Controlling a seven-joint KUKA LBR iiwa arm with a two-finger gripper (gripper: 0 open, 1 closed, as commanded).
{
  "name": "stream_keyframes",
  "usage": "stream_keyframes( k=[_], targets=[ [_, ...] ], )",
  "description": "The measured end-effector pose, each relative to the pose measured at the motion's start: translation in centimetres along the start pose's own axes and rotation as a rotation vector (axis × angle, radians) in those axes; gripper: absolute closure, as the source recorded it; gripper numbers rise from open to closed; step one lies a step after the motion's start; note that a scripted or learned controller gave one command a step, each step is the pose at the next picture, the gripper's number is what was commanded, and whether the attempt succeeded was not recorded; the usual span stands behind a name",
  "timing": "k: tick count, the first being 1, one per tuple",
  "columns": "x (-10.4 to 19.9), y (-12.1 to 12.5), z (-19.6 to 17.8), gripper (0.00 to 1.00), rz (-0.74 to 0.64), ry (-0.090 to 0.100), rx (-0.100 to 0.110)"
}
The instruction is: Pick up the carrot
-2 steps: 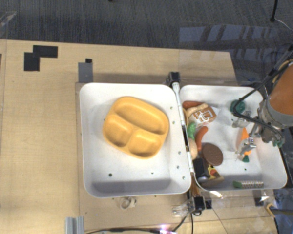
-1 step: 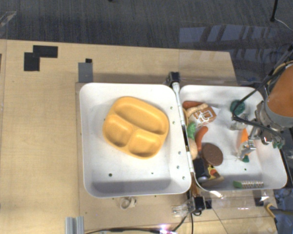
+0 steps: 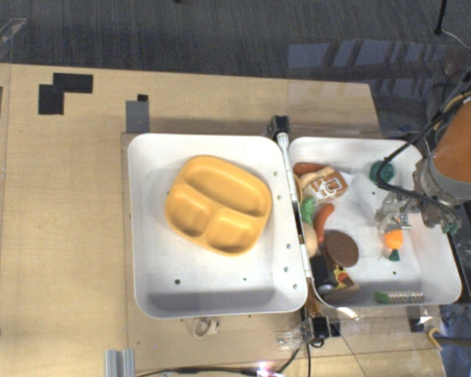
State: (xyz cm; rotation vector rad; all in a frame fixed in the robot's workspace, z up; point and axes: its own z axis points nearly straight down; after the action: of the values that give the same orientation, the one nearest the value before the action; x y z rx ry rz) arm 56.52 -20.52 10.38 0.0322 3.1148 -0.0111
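Over at the three o'clock side of the right bin (image 3: 436, 293), the gripper (image 3: 393, 225) hangs low with its metal fingers (image 3: 386, 214) close together around the top of the carrot (image 3: 393, 242). That small orange carrot sits between the fingertips, its long axis running roughly twelve to six, the green end pointing toward six o'clock. At the bin's nine o'clock edge lies a clutter: a sausage (image 3: 323, 221), a brown disc (image 3: 341, 247) and a wrapped bread snack (image 3: 324, 184). Across in the left bin (image 3: 153, 289) rests a yellow divided tray (image 3: 218, 203), near its centre.
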Motion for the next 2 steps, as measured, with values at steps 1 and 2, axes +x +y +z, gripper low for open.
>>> stream_keyframes(
  k=[1,2],
  targets=[
    [0.0,0.0,0.1,0.0,0.0,0.001,0.0],
    [-0.1,0.0,1.4,0.0,-0.057,0.011,-0.003]
  ],
)
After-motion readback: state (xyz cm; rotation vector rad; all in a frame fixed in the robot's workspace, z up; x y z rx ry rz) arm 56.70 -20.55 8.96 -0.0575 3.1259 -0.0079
